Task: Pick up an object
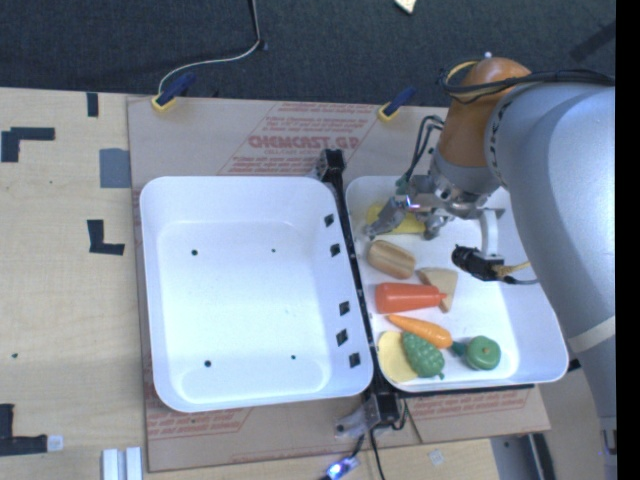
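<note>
Hanging low over the back of the right bin (pixel 545 353), my gripper (pixel 405 218) points toward the divider between the 2 bins. I can see metal fingers (pixel 383 224) reaching down-left over a yellow item (pixel 395 218), but I cannot tell whether they are spread or closed, and I see nothing clearly caught between them. The yellow item lies partly under the fingers, so its shape is unclear to me.

Just in front of the fingertips sits a tan bread roll (pixel 391 259), close to the divider. Beside it, toward the arm, lies a pale wedge (pixel 440 284), touching or nearly touching the red-orange block (pixel 408 296) that runs across the bin in front of the roll. Nearer the camera lies an orange carrot (pixel 420 329) at a slant, and in front of it a dark green bumpy piece (pixel 423 356) rests on a yellow disc (pixel 392 360). A round green object (pixel 482 353) lies just beside the carrot's thick end. A small black part (pixel 475 261) with a cable hangs off the wrist above the bin.

The grey arm (pixel 560 188) with its orange band (pixel 475 118) fills the right side. The left bin (pixel 240 288) sits flush beside the right one on a cardboard sheet (pixel 290 143), held by 2 blue-and-yellow clamps (pixel 172 89)
</note>
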You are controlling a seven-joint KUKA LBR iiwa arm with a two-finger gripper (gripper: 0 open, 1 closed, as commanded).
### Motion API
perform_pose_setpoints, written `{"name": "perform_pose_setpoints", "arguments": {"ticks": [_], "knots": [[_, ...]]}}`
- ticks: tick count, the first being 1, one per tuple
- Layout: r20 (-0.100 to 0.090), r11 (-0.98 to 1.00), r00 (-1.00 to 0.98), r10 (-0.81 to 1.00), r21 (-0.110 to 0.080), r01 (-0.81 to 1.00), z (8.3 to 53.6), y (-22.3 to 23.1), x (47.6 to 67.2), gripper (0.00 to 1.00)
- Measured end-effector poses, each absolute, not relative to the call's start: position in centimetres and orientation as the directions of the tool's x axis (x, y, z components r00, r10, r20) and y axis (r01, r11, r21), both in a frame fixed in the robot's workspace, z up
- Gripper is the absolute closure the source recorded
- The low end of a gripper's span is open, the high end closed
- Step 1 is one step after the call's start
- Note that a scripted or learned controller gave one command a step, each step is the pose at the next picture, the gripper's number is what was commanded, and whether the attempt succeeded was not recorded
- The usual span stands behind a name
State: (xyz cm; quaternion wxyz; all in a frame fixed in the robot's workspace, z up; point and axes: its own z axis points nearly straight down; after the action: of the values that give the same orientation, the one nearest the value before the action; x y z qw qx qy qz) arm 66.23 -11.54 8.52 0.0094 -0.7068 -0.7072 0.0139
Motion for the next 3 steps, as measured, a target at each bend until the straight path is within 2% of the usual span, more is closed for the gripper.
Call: {"name": "perform_pose_setpoints", "arguments": {"ticks": [1,3], "knots": [[-0.014,-0.004,0.004,1.0,-0.034,0.999,8.54,-10.63,66.14,0.0],[-0.013,-0.004,0.004,1.0,-0.034,0.999,8.53,-10.66,66.15,0.0]]}}
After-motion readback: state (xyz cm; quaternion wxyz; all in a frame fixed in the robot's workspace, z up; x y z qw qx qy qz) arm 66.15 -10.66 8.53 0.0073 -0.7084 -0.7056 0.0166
